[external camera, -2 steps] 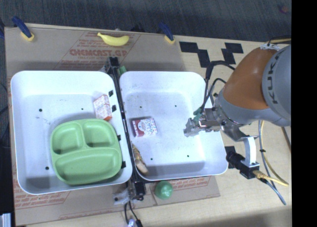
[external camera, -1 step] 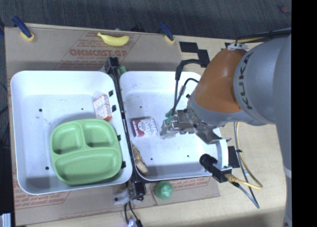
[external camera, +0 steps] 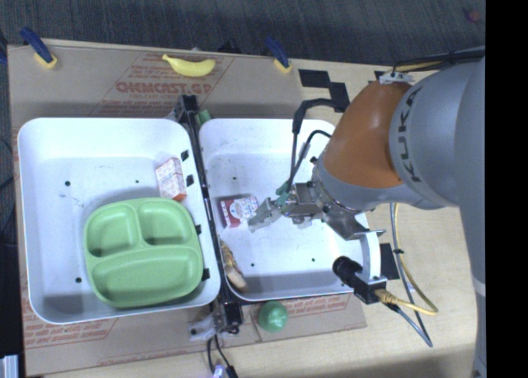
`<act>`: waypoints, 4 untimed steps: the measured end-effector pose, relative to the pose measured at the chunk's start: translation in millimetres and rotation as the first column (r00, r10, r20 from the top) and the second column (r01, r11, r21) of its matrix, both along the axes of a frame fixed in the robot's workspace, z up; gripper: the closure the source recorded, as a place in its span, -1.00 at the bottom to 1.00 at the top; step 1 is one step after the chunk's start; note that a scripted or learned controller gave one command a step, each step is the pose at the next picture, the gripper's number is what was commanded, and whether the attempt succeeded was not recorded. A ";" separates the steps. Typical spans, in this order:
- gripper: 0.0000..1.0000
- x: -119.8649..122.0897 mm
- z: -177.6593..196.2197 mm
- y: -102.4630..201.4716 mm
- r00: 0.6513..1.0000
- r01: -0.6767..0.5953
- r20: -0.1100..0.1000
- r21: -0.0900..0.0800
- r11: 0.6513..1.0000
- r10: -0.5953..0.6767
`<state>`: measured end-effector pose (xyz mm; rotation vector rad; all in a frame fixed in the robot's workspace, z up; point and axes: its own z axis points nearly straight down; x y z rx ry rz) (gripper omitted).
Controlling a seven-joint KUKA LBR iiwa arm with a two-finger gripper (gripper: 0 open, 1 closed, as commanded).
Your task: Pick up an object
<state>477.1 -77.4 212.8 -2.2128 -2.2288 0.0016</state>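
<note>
arm enters from the right, orange band point(external camera: 371, 141) over the right bin point(external camera: 247, 141). gripper point(external camera: 266, 213) low inside that bin near its left wall, tips just beside a small red-and-white packet point(external camera: 234, 209) lying on the bin floor; touching or apart, cannot tell, and finger state cannot be made out. tan object point(external camera: 232, 271) in the right bin's front-left corner. left bin point(external camera: 49, 170) holds a green divided tray point(external camera: 144, 250) toward its front and a small orange-white carton point(external camera: 171, 178) near its right wall. yellow banana point(external camera: 189, 63) on the cardboard behind the bins; green ball point(external camera: 272, 316) on the cardboard in front.
</note>
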 end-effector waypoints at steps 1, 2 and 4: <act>-1.00 99.5 -117.5 -40.2 1.000 0.002 0.010 -0.002 1.000 -0.002; 1.00 100.4 -106.5 -37.7 1.000 -0.004 0.009 0.003 1.000 0.004; 1.00 42.8 17.8 -134.1 1.000 0.002 -0.001 0.000 1.000 -0.002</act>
